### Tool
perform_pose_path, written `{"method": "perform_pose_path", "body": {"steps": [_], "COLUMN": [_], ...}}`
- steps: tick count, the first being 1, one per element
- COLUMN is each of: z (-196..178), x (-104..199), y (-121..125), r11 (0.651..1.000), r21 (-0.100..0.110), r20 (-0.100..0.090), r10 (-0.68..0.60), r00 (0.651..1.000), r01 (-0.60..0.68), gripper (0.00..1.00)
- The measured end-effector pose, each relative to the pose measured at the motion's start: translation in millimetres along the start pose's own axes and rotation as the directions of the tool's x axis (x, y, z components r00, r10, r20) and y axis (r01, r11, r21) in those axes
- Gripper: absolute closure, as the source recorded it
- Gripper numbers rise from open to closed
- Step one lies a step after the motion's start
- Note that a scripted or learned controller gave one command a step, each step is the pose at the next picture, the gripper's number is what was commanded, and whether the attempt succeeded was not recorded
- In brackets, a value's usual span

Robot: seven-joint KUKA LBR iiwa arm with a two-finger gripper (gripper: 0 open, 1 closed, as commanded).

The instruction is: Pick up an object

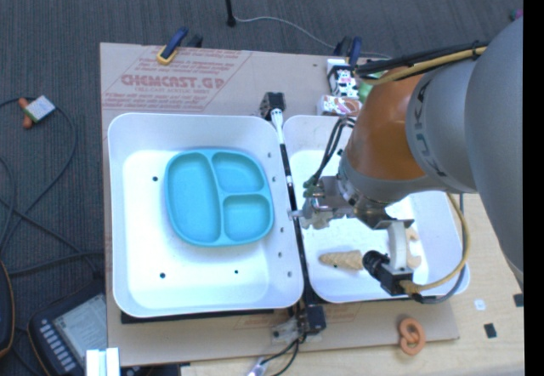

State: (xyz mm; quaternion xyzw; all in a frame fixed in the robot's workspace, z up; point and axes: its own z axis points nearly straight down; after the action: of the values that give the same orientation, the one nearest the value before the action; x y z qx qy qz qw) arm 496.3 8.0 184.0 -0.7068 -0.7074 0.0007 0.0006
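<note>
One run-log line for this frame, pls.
arm over right bin | tan cone lying loose in right bin | blue divided plate in left bin | pick: unconfirmed

Pale blue on the plate (219, 197); plain white on the bin (127, 196) around it and the second bin (310, 145) to its right. Tan on the cone (340, 260) right of the plate. Brown with red lettering on the board (170, 81) beyond the plate; grey with an orange band on the arm (442, 128)
</note>
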Motion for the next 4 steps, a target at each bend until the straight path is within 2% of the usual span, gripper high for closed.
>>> {"method": "perform_pose_path", "body": {"steps": [1,2,3,4], "z": [51.2,-0.1,-0.1,-0.2], "x": [-118.0,-34.5,-22.6,-45.0], "y": [-13.7,9.1,0.2,-6.8], "r11": [1.000,1.000,1.000,1.000], "r21": [0.001,-0.001,0.000,-0.001], "r20": [0.002,0.000,0.001,0.001], "r10": [0.004,0.000,0.001,0.001], "r00": [1.000,1.000,1.000,1.000], "r01": [-0.004,0.000,-0.001,-0.001], "gripper": [1.00,1.00,1.00,1.00]}}
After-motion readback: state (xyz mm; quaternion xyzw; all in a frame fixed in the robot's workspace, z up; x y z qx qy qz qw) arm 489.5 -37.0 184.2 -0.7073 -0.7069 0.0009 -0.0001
